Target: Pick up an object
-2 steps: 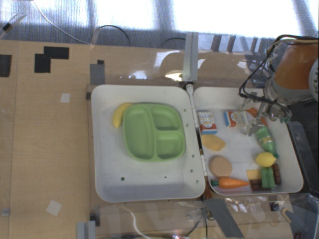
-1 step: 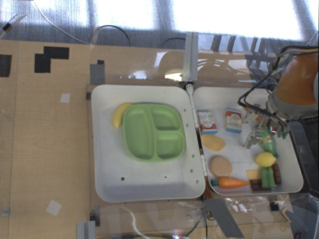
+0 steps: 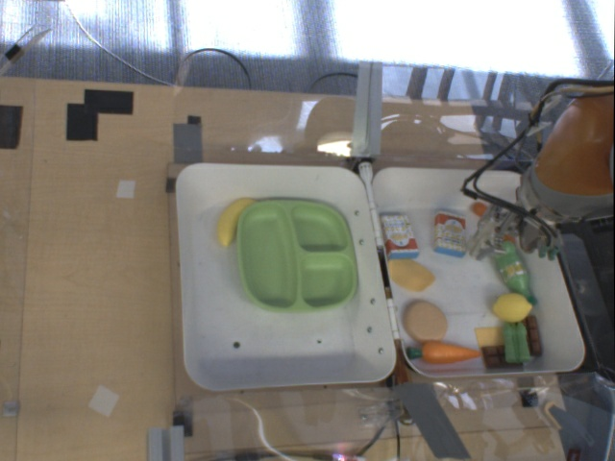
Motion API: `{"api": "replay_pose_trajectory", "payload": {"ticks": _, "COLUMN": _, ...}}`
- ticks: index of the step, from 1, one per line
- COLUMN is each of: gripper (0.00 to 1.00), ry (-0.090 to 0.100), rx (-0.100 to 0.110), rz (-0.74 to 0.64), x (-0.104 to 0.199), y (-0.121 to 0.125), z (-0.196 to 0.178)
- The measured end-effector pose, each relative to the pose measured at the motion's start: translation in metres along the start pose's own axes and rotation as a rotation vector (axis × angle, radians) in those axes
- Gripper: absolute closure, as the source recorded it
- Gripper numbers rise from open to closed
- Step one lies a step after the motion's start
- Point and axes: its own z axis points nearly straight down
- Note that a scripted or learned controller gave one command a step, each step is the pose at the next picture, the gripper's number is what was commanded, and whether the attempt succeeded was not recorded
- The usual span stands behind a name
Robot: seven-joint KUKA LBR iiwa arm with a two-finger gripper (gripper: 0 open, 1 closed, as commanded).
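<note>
Two shallow white plastic bins are seen side by side on the wooden bench. In the left bin (image 3: 207,339) a green three-compartment plastic tray (image 3: 293,254) is laid, with a yellow toy banana (image 3: 231,220) tucked against its far-left edge.

The right bin (image 3: 569,349) is crowded: two small red-white-blue cartons (image 3: 400,235) (image 3: 449,233) at the far side, a pale yellow wedge-shaped toy (image 3: 411,276) below them, a tan egg-shaped toy (image 3: 425,320), an orange toy carrot (image 3: 445,353) at the near edge, a yellow toy lemon (image 3: 512,307), a brown chocolate-bar toy (image 3: 504,353) with a green block lying on it, and a green plastic bottle (image 3: 512,270) lying tilted.

The grey two-finger gripper (image 3: 509,231) is positioned at the far-right of the right bin, right at the bottle's far end. Finger spread cannot be told; nothing is seen gripped.
</note>
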Motion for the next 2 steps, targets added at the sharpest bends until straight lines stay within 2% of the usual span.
{"api": "replay_pose_trajectory", "payload": {"ticks": 1, "gripper": 1.0, "ry": 0.007, "rx": -0.002, "rz": 0.166, "x": -0.0039, "y": 0.0562, "z": -0.1071}}
{"api": "replay_pose_trajectory", "payload": {"ticks": 2, "gripper": 1.0, "ry": 0.003, "rx": -0.001, "rz": 0.164, "x": -0.0052, "y": 0.0559, "z": -0.1171}}
